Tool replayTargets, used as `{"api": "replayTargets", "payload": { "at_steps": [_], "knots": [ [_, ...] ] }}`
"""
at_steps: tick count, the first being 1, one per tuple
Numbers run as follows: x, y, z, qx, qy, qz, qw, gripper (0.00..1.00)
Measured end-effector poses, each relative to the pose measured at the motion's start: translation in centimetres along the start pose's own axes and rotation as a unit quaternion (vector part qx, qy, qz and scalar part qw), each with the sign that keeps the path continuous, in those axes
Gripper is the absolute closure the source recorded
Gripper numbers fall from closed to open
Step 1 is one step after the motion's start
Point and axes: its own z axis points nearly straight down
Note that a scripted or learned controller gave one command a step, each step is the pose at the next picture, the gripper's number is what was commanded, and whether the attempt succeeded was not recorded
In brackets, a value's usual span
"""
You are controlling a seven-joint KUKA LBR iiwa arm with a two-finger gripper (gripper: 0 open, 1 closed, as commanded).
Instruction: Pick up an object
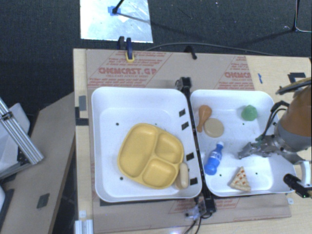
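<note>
Nearest the camera, a pizza slice [240, 180] lies by the right bin's [229, 191] front edge, a blue bottle [213, 158] near its left wall. Above the bin's right half, the gripper [251, 148] hangs with fingers apart, holding nothing. A yellow tray [151, 155] fills the left bin [105, 130].

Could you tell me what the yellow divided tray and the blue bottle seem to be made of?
The yellow divided tray looks like moulded plastic, matte: even colour, rounded compartment edges, no sharp glare. The blue bottle seems to be plastic too, slightly glossy, with a white cap; it is too small to be sure.
</note>
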Motion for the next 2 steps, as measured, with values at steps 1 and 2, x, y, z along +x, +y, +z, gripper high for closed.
{"api": "replayTargets", "payload": {
  "at_steps": [1, 2],
  "knots": [
    [-0.1, 0.1, -1.3, -0.002, -0.001, 0.000, 1.0000, 1.00],
    [0.3, 0.8, -5.8, -0.003, -0.001, -0.001, 1.0000, 1.00]
  ]
}}
